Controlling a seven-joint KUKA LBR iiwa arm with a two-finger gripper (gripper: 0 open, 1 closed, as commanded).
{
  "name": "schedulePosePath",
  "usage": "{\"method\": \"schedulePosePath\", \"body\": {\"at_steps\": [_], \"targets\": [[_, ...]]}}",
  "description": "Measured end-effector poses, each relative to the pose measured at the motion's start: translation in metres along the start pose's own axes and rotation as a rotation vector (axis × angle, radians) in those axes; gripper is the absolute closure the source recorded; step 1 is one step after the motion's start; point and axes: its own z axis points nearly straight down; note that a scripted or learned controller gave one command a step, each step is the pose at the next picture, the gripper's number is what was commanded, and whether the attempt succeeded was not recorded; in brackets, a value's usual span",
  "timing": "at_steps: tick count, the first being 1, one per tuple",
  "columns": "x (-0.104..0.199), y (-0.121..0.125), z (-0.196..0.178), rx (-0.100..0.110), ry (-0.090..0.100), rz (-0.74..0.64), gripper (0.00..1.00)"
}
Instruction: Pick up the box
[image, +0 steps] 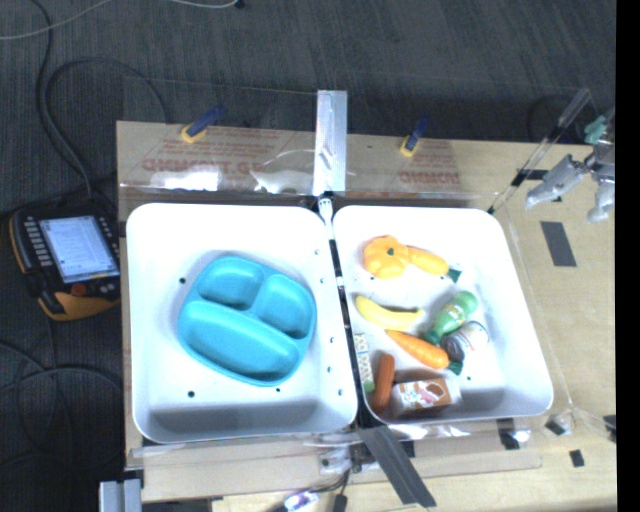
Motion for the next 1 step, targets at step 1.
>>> {"method": "schedulePosePath", "body": {"at_steps": [1], "targets": [[0.0202,0.0302,-0.0576,0.001,0.0,0.188,0.0]]}}
